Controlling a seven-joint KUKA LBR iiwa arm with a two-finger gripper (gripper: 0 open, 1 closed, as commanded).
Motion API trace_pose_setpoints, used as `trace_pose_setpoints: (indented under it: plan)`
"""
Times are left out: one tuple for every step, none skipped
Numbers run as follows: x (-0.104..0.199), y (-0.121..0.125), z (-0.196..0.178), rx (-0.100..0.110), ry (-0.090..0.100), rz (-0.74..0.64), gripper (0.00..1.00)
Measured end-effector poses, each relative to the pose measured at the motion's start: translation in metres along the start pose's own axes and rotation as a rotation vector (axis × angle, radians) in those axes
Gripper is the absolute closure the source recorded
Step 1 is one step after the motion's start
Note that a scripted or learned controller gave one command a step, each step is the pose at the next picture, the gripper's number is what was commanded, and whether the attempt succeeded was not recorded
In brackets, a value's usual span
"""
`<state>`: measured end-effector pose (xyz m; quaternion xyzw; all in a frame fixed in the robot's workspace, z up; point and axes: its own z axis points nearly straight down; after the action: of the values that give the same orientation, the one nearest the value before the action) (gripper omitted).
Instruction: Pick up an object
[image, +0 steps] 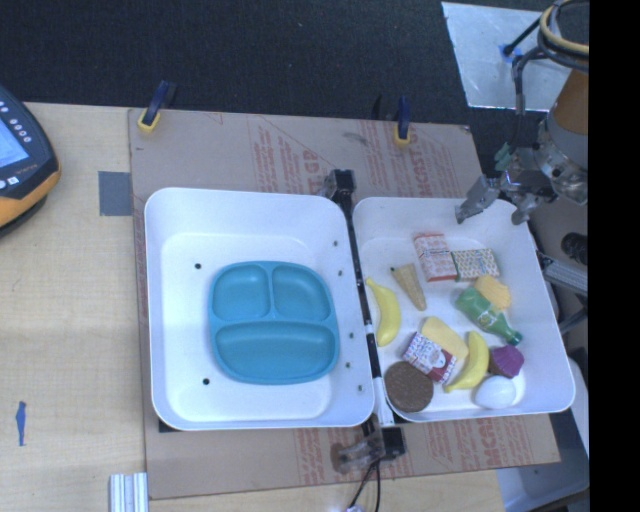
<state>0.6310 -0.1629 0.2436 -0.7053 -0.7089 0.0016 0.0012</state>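
- Gripper (497, 203) hangs over the far right corner of the right bin (556, 400), its two fingers spread apart with nothing between them.
- From where I stand, the arm (562, 130) reaches in from the right, and the gripper sits above the bin's rim rather than down among the toys.
- Nothing has been lifted, so the picking is all left to do; I'd call this the very start of a try.
- Closest candidates to the gripper are a small red-and-white packet (433, 256) and a checkered cracker (475, 263), lying touching side by side near the far end of the bin.
- Just beside them lies a tan cone (408, 285), and further toward the middle divider a banana (385, 312).
- Along the right side sit a lemon (492, 291) and a green bottle (486, 314), touching one another.
- Nearer me the toys crowd together: a yellow wedge (447, 340), a second red-and-white packet (425, 354), another banana (473, 362), a brown cookie (408, 386), a purple piece (506, 360) and a white egg (494, 392).
- That near cluster looks awkward to grab from, since pieces overlap.
- Left bin (165, 300) holds a blue divided plate (272, 322), well apart from the gripper.
- What remains, I'd judge: move over one toy, go down, close, lift.
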Motion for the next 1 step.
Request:
trace_pose_setpoints:
  plan:
    - [0.0644,-0.0429,0.1090,0.014,0.005,-0.005,0.00]
